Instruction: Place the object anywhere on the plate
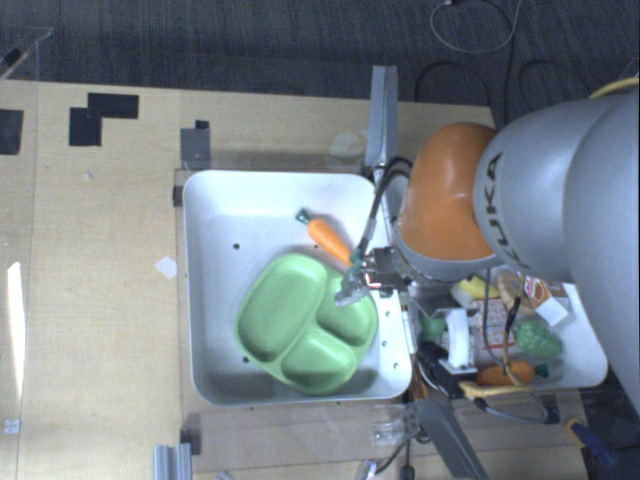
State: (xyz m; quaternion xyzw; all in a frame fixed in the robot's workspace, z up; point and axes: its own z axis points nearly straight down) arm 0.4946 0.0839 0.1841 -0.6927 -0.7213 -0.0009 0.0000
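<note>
Hovering over the green plate's (290,318) right rim, our gripper (352,290) hides its grip state; we cannot tell. We see the carrot (328,238) lying just beyond the plate in the left bin (215,268).

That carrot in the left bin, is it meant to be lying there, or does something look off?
The toy carrot lies on the white floor of the left bin, just off the upper right edge of the green divided plate, not on it. The plate sits askew, turned diagonally in the bin. The gripper hovers over the plate's right rim.
</note>
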